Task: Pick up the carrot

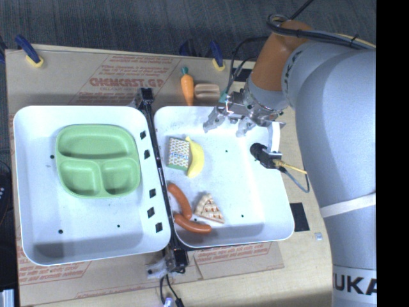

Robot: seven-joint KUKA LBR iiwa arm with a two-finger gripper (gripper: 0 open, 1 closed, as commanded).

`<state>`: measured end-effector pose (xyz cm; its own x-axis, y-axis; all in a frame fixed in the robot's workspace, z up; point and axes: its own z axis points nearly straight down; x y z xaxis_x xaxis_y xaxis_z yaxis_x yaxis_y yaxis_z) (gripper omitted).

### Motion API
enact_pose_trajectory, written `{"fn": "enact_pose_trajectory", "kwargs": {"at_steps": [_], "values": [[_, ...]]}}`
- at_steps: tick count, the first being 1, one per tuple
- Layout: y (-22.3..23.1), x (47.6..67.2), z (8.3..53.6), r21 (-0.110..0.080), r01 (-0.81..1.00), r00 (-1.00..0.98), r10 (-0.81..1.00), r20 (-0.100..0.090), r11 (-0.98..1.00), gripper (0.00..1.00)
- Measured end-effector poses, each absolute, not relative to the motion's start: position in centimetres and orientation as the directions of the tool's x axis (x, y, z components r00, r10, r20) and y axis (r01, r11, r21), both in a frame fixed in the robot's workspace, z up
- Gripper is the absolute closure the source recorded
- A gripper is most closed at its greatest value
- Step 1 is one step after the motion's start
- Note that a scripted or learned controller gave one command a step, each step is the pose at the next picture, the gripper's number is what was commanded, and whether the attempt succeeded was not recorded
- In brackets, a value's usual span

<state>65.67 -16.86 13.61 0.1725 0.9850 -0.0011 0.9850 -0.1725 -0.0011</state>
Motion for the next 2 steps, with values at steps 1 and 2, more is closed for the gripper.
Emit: {"fn": "enact_pose_trajectory", "kwargs": {"at_steps": [1, 2], "values": [[-19.5, 65.6, 9.1, -0.005, 0.855, 0.519, 0.855, -0.001, -0.519, 0.00], [-18.7, 65.7, 13.0, -0.002, 0.941, 0.340, 0.941, -0.001, -0.340, 0.00]]}}
